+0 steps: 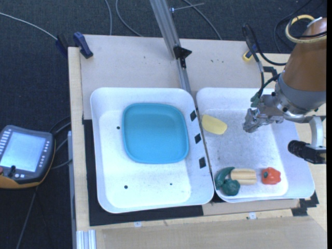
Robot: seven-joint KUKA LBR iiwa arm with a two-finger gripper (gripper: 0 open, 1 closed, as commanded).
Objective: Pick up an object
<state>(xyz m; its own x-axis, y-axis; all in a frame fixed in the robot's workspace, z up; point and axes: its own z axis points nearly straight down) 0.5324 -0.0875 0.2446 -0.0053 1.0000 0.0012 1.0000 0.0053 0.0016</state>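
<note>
Your grey two-finger end effector hangs low in right white bin, upper right of frame; can't tell open or closed, nothing visibly gripped. Pale yellow oval piece just left; green, tan, red pieces along lower edge. Pick not yet done.

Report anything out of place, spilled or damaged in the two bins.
Nothing stands out. The square blue plate lies flat in the left white bin; the right white bin holds small toy foods, none spilled.

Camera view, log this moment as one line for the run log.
gripper: over right bin, nothing seen held | right bin: yellow piece, green item, tan block, red item | left bin: blue tray
</note>
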